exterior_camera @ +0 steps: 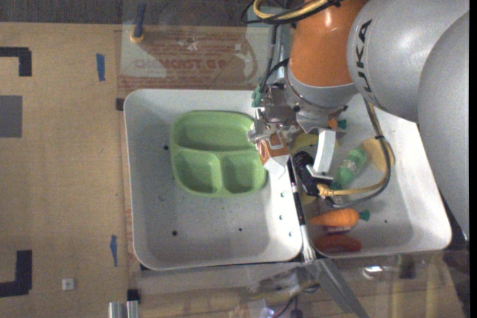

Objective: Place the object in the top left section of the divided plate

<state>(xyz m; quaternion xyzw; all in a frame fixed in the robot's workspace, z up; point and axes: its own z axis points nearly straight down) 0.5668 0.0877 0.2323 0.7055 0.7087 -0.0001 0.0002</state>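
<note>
A light green divided plate (216,153) lies in the left white bin (156,220), with one long section on its upper side and two smaller sections below. My gripper (265,132) hangs under the orange wrist band, over the plate's right rim by the wall between the bins. A small orange-brown object (266,150) with a white tag (274,167) shows right at the gripper's tip, at the plate's right edge. Whether it sits in the gripper is hidden by the wrist.
The right bin (425,227) holds a carrot (335,218), a red item (339,243), a green bottle (350,166) and a yellow piece (381,153). The big grey arm covers much of that bin. Black and yellow cables loop near the wrist.
</note>
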